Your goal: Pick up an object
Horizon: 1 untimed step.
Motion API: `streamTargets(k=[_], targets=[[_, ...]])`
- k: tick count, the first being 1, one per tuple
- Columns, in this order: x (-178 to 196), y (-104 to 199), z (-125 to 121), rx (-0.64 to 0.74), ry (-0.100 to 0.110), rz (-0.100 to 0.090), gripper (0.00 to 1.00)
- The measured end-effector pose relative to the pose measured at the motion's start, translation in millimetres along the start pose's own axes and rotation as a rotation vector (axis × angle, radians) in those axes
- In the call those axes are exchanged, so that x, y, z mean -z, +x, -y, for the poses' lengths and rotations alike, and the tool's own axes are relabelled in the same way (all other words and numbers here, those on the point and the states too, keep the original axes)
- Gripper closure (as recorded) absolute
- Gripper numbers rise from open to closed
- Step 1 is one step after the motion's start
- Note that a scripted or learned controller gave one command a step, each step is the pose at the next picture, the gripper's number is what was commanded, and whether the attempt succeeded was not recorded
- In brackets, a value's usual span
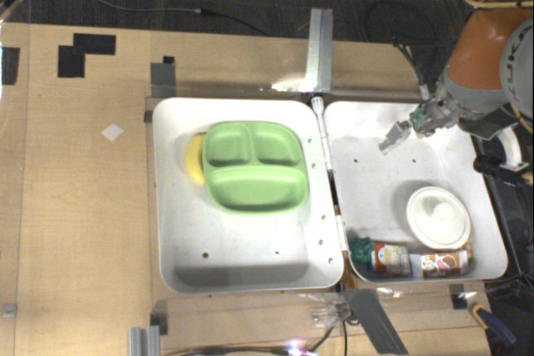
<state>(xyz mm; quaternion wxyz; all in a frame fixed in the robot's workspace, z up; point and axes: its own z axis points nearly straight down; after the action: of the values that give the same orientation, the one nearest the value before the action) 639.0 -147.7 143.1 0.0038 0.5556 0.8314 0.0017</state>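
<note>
White round bowl [437, 217] upside down in right bin [367, 179].

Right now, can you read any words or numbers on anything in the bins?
No text here is readable.
Bottle lying in the right bin: red and white label, print too blurred to read.
Second bottle beside it: label too blurred as well.
White bowl, green divided plate, yellow thing under it: no writing visible.
</note>
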Motion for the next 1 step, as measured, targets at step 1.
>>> streamTargets(k=[1], targets=[[5.2, -35.2, 68.1, 0.03, 0.002, 0.001, 0.0]])
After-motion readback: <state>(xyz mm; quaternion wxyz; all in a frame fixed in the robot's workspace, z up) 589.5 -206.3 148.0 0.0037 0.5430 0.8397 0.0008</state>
